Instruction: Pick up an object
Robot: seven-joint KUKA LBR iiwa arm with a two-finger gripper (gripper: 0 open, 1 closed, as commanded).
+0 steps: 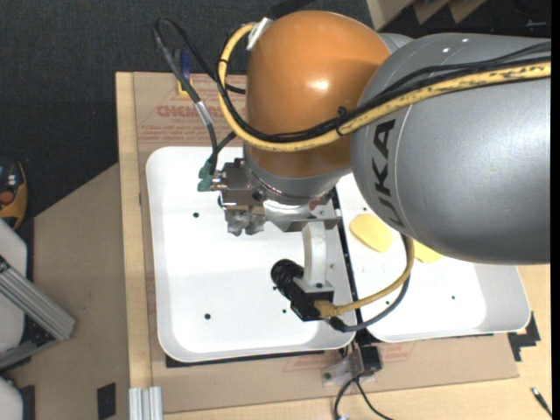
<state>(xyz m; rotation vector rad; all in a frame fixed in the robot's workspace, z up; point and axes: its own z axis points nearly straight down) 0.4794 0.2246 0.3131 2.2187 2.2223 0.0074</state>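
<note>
Pick not done — arm over the left bin, nothing seen in the grasp.

End effector [242, 210] sits low over the left bin [188, 322], mostly hidden under the orange wrist; can't tell its state — no object visible at it. The only candidate I see is a yellow object [371, 232] in the right bin [490, 318], just past the divider, partly covered by the arm. It looks like a flattish oval, long axis running upper-left to lower-right in the view; a second yellow patch [426, 253] peeks out beside it — same item or another, unclear. Remaining, as I judge it: reach, grip, lift.
</note>
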